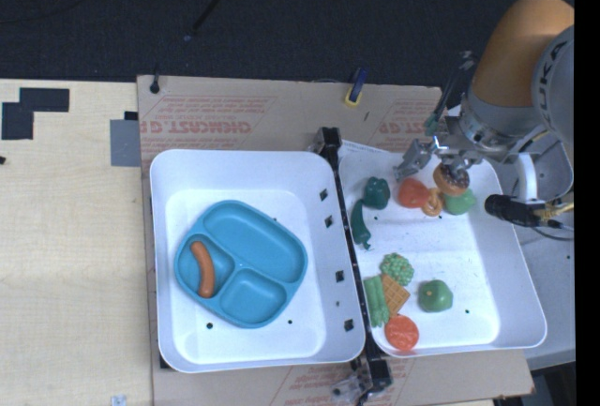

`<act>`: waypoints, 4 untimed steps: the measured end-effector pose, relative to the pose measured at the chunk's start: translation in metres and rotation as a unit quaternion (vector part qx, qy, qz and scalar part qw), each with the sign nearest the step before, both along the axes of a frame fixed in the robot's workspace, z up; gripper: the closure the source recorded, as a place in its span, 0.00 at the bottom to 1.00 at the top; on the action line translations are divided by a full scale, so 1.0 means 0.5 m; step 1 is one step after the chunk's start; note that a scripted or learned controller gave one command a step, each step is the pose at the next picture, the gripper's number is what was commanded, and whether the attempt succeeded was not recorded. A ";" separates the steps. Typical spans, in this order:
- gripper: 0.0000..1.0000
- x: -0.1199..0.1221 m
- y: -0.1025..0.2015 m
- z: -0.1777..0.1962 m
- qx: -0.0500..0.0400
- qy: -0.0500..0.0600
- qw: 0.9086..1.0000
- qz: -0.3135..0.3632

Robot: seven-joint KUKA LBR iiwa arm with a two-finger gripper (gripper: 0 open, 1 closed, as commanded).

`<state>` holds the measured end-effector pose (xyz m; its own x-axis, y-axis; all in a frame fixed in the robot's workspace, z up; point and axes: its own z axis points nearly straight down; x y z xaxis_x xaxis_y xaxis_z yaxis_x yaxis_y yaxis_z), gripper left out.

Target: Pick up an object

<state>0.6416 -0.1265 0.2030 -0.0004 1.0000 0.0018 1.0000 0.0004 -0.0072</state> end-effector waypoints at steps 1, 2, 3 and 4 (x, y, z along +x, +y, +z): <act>0.00 0.005 0.015 -0.099 0.000 0.000 1.000 0.000; 0.00 0.023 0.017 -0.150 -0.003 -0.010 1.000 -0.002; 0.00 0.024 0.016 -0.158 -0.003 -0.010 1.000 -0.002; 1.00 0.024 0.010 -0.133 -0.006 -0.010 1.000 -0.002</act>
